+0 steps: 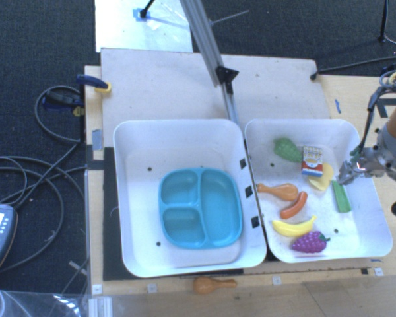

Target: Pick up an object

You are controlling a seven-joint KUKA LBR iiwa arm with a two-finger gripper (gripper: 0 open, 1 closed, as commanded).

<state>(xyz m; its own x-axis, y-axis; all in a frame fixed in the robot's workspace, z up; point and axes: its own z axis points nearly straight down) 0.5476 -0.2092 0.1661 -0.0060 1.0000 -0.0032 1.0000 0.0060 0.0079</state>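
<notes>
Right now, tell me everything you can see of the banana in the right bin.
The banana is a yellow toy, plastic by its look, curved and whole, with a darker tip at its right end. It lies flat on the right bin's floor near the front wall, just below the orange sausage, and seems to touch the purple grapes.

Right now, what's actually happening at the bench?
The arm reaches in from the right, and its gripper sits low over the right bin, beside the green stick and the yellow wedge. Nothing is visibly between its fingers. Also in that bin lie a small carton, a drumstick, a sausage, a banana and grapes. The left bin holds a blue divided tray.
</notes>
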